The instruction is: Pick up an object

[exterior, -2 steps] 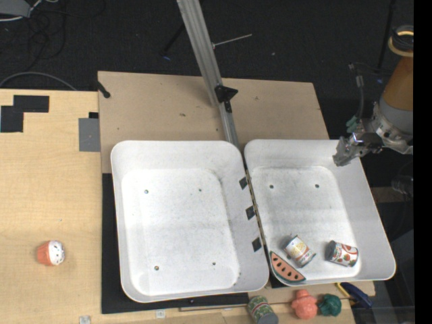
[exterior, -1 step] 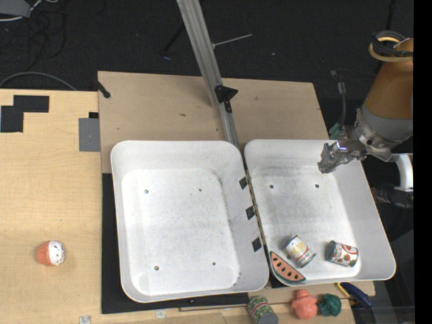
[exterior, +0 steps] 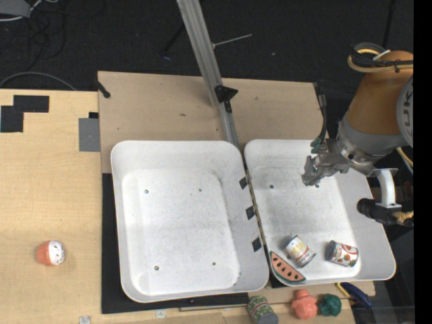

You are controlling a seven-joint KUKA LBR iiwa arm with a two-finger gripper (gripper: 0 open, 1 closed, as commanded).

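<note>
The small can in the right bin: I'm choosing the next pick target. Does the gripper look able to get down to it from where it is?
Probably yes. The gripper is over the same bin, and bare floor lies between it and the can. The watermelon slice lies close beside the can, which may crowd a finger.

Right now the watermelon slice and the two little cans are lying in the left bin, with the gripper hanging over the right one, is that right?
Not quite. The camera view shows the watermelon slice and the two cans lying in the right bin, along its near edge, not the left bin. The rest holds: the gripper hangs over the right bin, toward its far side.
</note>
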